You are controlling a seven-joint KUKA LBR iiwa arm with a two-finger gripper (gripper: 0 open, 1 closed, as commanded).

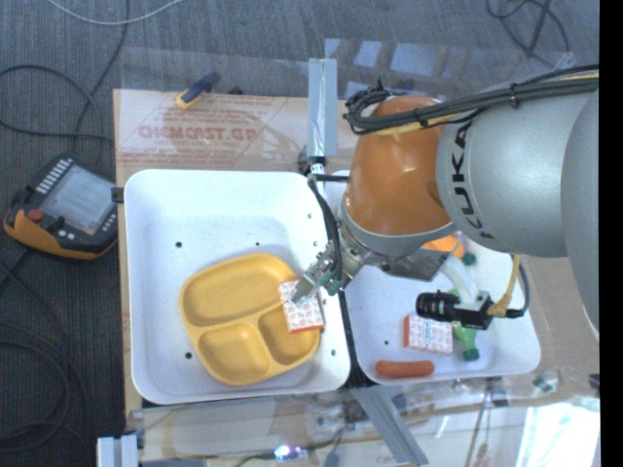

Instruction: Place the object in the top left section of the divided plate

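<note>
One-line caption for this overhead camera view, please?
KUKA arm's gripper at a red-and-white packet on the yellow divided plate's right rim, left bin.

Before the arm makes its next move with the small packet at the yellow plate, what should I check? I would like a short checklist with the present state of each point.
1. Gripper is at the packet: ok, its tip meets the packet's upper corner.
2. Packet is firmly between the fingers: cannot tell.
3. Packet is inside the top left section of the divided plate: not ok, it lies over the plate's right rim.
4. Plate lies flat in the left bin: ok.
5. Top left section is free to receive the packet: ok, bare yellow.
</note>
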